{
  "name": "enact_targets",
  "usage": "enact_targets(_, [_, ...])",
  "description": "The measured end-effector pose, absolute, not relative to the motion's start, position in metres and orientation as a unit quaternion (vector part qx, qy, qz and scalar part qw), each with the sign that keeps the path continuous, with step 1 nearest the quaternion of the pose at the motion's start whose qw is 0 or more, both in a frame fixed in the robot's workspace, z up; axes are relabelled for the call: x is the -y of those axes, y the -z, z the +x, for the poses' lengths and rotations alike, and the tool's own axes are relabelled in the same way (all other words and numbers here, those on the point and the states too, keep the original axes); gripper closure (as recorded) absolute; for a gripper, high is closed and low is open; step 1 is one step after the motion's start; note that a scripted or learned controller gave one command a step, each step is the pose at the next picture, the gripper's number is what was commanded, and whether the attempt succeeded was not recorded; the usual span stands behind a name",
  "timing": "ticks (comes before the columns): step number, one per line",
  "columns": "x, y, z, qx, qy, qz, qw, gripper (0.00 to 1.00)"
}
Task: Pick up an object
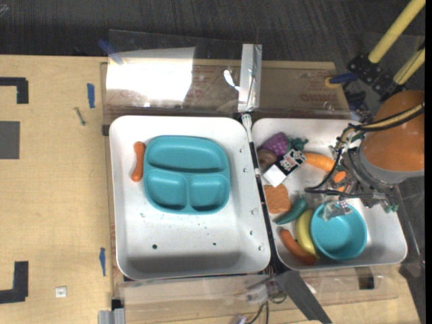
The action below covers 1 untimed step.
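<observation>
Bins sit side by side on my pale wooden counter (54, 181). The left white bin (189, 255) carries a teal three-compartment plastic tray (185, 173), lying flat in its upper half, and a thin orange sausage-shaped toy (138, 160) that lies lengthwise just beside the tray's left edge. A few small dark specks dot the bare floor of that bin below the tray.

The right white bin (388, 245) is crowded. A round teal plastic bowl (339, 233) stands in its lower part, and a yellow banana-shaped toy (304, 231) curves against the bowl's left side. Below the banana lies a short orange carrot-like piece (291, 243). Above them I see a tan bread-shaped toy (277, 198), a dark green curved piece (294, 211), a small white block (274, 175), a purple grape-like cluster (276, 142), a black-and-white patterned toy (291, 159) and a long orange carrot toy (318, 160) pointing toward the right.

My arm comes in from the right, the orange band (398, 137) standing over the bin's right edge. My pincer (335, 206) hangs over the upper rim of the teal bowl, among cables and dark linkage. The glare and clutter there hide the tips, so I cannot tell whether it is spread or pressed together, nor whether anything sits in it.

A clear plastic sheet (155, 79) with a bright reflection lies beyond the left bin.
</observation>
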State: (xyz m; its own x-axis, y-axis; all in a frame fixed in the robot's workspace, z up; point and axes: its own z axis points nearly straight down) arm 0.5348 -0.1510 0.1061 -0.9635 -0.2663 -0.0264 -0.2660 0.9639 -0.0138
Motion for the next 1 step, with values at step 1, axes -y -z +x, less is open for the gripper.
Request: enact_targets(1, [0.1501, -0.1031, 0.5331, -0.991, 0.0037, -0.134, 0.011, 0.00])
